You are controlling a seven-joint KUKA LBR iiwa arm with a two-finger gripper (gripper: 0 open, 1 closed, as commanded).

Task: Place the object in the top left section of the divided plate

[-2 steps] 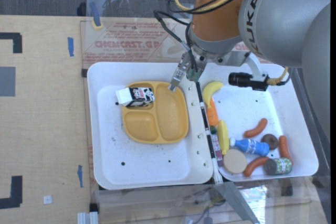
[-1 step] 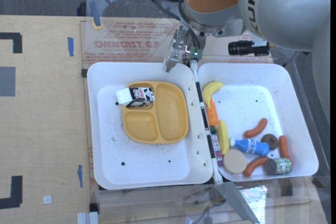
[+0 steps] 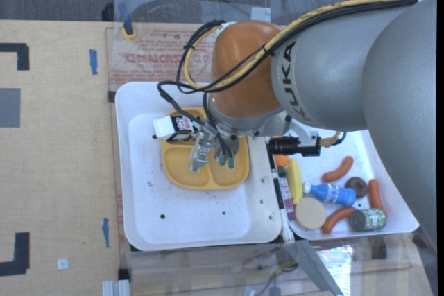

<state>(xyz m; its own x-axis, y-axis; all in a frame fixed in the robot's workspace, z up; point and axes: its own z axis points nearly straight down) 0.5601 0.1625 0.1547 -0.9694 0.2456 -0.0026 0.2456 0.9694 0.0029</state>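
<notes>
Left bin (image 3: 139,218) is carrying the yellow divided plate (image 3: 182,173). Gripper (image 3: 211,149) is hanging right over the plate's middle, so the placing step looks underway. A small green object (image 3: 225,159) is sitting at the fingertips, just above the plate's right section; whether it's pinched is unclear. Next move probably needs shifting toward the top left section. Right bin (image 3: 395,218) is holding toy food (image 3: 331,193).

Yellow divided plate (image 3: 182,174) flat in left bin; held object possibly green, unclear.
</notes>
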